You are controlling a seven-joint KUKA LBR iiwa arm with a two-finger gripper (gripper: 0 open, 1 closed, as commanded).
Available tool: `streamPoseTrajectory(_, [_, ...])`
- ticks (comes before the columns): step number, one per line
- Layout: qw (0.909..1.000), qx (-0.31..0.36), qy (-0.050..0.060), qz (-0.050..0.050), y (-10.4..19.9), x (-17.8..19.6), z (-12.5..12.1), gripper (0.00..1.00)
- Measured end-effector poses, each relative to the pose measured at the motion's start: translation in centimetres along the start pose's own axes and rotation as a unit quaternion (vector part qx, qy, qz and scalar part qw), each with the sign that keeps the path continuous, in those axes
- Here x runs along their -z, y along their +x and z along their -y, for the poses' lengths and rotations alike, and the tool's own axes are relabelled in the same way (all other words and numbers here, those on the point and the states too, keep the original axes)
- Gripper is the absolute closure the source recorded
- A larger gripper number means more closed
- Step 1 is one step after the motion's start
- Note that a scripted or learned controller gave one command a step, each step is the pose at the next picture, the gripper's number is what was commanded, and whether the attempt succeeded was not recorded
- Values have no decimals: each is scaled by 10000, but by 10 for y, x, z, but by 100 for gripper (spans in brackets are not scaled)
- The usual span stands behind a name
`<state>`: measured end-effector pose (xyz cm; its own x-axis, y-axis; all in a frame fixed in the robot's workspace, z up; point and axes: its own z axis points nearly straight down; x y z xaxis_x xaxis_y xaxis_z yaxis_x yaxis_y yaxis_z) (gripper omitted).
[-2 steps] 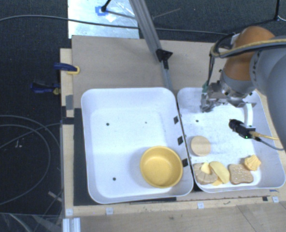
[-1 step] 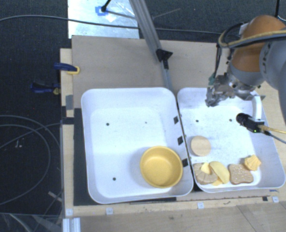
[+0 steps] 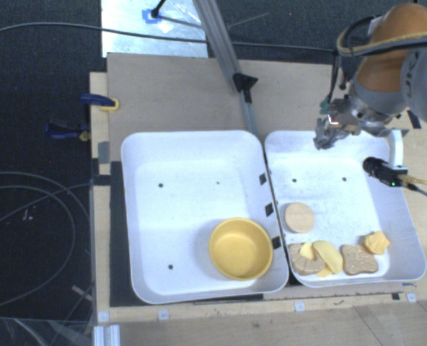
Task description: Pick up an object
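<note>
The right bin [image 3: 322,171] holds a round tan disc [image 3: 299,218] near its left wall. Along its front edge lie a brown slice with pale pieces on it [image 3: 305,259], a yellow banana-like piece [image 3: 329,256], a toast slice [image 3: 358,259] and a small yellow chunk [image 3: 377,243]. My gripper [image 3: 326,137] hangs over the bin's far edge, well behind these items, with nothing seen between its fingers. In the left bin [image 3: 170,171] a yellow bowl [image 3: 240,248] sits at the front right.
A grey pole [image 3: 224,42] slants down to a black clamp behind the bins. A blue clamp [image 3: 91,103] sits at the bench's left edge. Cables lie on the dark floor to the left.
</note>
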<state>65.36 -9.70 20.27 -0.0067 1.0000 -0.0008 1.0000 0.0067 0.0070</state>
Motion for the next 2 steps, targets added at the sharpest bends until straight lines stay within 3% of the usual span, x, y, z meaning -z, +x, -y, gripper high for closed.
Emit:
streamPoseTrajectory(1, [10000, 6, -2, 1, 0, 44, -2, 100])
streamPoseTrajectory(2, [10000, 15, 25, -12, 42, 52, 22, 100])
